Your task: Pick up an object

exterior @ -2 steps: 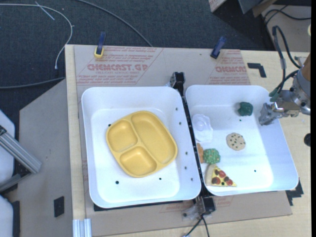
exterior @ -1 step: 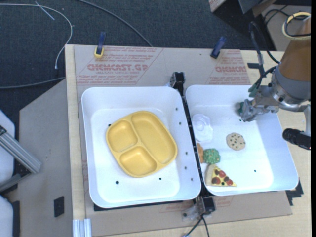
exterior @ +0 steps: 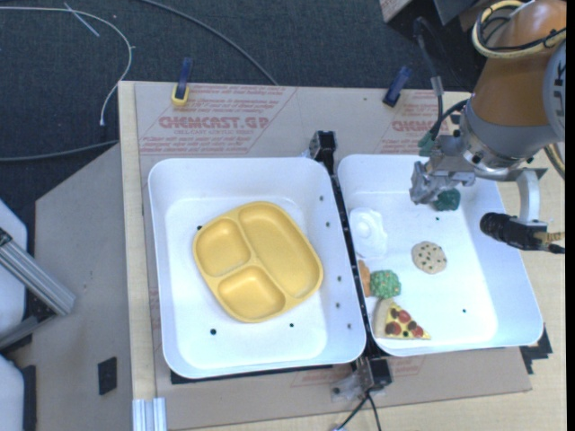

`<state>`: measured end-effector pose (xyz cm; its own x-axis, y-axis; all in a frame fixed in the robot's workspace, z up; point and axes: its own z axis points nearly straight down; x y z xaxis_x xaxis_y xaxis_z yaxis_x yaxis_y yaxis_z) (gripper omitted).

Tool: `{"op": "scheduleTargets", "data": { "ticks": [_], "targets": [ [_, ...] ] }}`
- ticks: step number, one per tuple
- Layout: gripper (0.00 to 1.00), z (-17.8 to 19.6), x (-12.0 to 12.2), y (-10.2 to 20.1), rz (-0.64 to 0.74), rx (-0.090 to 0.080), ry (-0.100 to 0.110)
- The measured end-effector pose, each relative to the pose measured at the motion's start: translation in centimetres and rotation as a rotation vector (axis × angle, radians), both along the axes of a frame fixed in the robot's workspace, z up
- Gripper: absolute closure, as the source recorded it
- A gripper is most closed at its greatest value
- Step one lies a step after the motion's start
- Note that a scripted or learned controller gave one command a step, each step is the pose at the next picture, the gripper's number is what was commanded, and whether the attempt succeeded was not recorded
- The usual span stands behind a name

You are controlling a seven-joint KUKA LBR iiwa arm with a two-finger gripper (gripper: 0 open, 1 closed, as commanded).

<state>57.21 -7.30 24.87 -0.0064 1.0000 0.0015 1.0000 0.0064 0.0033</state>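
With the jaws seemingly clenched on a teal object (exterior: pixel 446 200), lift straight up, clear of the right bin (exterior: pixel 503 285).

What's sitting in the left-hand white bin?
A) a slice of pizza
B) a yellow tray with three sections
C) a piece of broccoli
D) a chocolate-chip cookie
B: the yellow divided tray lies alone in the left bin, while the cookie, pizza slice and broccoli all lie in the right bin.
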Motion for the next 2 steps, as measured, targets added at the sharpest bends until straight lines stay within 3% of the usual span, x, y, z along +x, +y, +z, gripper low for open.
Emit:
{"op": "scheduleTargets", "data": {
  "ticks": [2],
  "targets": [
    [1.00, 0.6, 4.2, 10.0, 0.000, 0.000, 0.000]
  ]
}}
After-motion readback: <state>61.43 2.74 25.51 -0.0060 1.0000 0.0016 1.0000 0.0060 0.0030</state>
